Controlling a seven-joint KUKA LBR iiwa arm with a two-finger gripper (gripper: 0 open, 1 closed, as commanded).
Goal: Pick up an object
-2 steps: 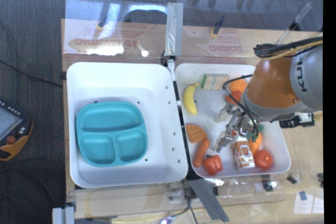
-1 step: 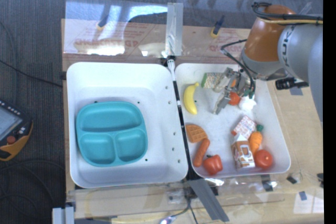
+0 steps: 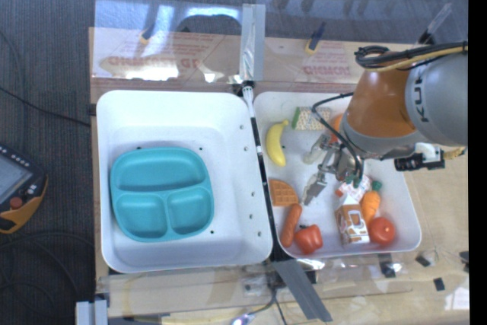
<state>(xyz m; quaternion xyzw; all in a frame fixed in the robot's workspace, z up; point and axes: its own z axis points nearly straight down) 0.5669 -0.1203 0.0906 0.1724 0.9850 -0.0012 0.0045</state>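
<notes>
Metal hand (image 3: 326,173) spread apart, grasping nothing, above right bin (image 3: 411,236), beside waffle (image 3: 283,192).

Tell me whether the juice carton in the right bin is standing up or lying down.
Lying down. The juice carton shows its printed front face up to the overhead camera, flat on the right bin floor beside the tomato.

- the grey arm (image 3: 445,99) reached in from the right of the camera view, its orange band (image 3: 377,106) sitting just above the wrist.
- black cables looped over the top of the orange section.
- the gripper (image 3: 323,175) pointed down and to the left, its metal fingers (image 3: 313,189) spread apart with nothing seen between them.
</notes>
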